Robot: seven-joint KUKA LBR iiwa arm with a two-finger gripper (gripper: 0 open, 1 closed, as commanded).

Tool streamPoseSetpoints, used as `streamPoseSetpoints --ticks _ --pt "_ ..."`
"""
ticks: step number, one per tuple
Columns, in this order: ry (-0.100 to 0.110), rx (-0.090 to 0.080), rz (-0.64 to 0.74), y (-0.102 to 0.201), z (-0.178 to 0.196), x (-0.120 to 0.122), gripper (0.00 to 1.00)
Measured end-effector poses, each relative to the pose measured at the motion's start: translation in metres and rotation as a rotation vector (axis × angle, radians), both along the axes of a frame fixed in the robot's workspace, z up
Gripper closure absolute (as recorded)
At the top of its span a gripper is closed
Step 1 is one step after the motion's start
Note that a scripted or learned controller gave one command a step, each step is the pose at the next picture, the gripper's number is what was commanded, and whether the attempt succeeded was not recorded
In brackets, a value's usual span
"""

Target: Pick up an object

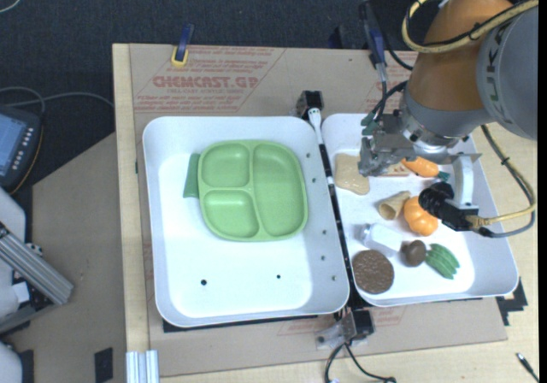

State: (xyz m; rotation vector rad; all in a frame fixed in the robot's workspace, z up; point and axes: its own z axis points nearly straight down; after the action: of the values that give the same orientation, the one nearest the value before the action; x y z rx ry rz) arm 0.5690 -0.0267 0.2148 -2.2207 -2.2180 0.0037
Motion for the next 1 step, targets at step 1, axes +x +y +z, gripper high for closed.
streamPoseSetpoints --ticks 1 --pt "-0.005 0.000 0.003 0.0134 0.0048 0.0012 1.00"
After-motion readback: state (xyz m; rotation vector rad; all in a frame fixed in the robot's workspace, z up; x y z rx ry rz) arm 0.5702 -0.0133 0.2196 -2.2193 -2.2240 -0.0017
